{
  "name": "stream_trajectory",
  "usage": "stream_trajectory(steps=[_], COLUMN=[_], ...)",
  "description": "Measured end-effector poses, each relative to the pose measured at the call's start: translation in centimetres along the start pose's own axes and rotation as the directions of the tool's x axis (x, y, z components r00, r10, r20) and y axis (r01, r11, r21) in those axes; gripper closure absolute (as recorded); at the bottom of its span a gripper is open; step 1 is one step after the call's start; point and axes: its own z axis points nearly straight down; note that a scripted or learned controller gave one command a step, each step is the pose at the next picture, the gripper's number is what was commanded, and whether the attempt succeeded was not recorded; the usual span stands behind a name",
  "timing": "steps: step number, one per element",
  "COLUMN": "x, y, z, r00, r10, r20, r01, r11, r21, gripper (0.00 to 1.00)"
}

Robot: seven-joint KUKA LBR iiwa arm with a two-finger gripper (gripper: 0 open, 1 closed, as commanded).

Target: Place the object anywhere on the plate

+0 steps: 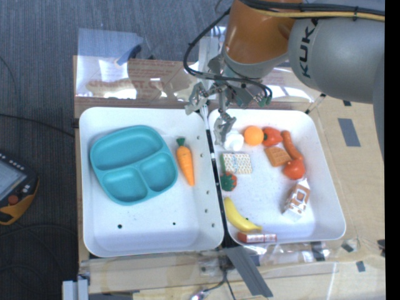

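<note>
Worktop, brown, on grey carpet. Left bin: teal plate, carrot just beside it, off plate. Right bin: toy foods. Gripper above bins' shared edge; grip state unreadable.

Left bin: plate at left, carrot just to its right. Right bin: banana at front, carton to its right, cracker behind the banana.
</note>
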Motion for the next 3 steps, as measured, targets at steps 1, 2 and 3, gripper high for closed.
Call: stream_trajectory(steps=[1, 2, 3], x=[2.7, 3.9, 4.5], y=[-0.3, -1.3, -6.9], z=[-6.9, -15.3, -14.1], r00=[0.990, 0.870, 0.722], r10=[-0.139, -0.492, -0.692], r20=[0.000, 0.000, 0.001], r01=[0.139, 0.492, 0.692], r11=[0.990, 0.870, 0.722], r21=[0.001, 0.000, -0.001], gripper=[0.00, 0.00, 0.00])
